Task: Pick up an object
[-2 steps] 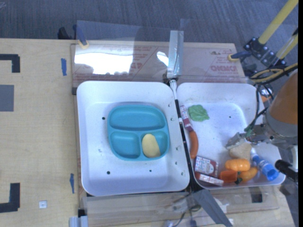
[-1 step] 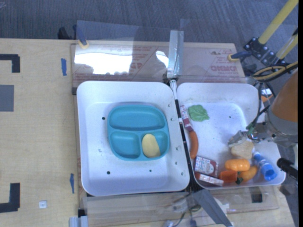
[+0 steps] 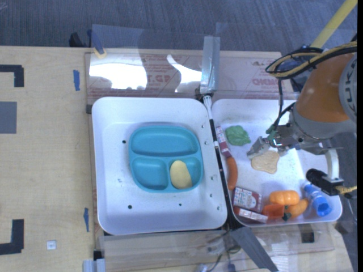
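Tan slice (image 3: 265, 163): the likely pick target, judged by its nearness to the tool. It lies flat on the floor of the right bin (image 3: 252, 118), approx. mid-bin and apart from the other items.

Gripper (image 3: 264, 148): sits just above the slice's upper edge and overlaps it in the camera view. Contact can't be confirmed. Whether the gripper is spread or closed can't be told at this angle. Nothing is seen held.

Task status:
- Approach: appears done, w/ the tool at the target.
- Grasp: not confirmed.
- Lift: not done, since the slice is on the bin floor.
- Remaining, by judgement: close on the slice, raise it clear, verify hold. A thin flat item gives little edge to grip, so a slip is probable.

Right bin, other contents:
- Green leafy piece (image 3: 237, 135), near the slice, toward the divider.
- Orange-red sausage (image 3: 231, 173), lengthwise along the wall next to the left bin.
- Red/white packet (image 3: 246, 198), just below the sausage, at the front wall.
- Orange vegetable (image 3: 285, 202), beside the packet, at the front.
- Blue bottle (image 3: 319, 204), front corner on the arm side.

Left bin (image 3: 113, 152): holds one blue divided tray (image 3: 164, 143), approx. centred. It has 3 compartments: 1 wide at the rear, 2 at the front.
- Yellow rounded item (image 3: 181, 174), in the front compartment nearer the right bin.
- The other 2 compartments show no contents.
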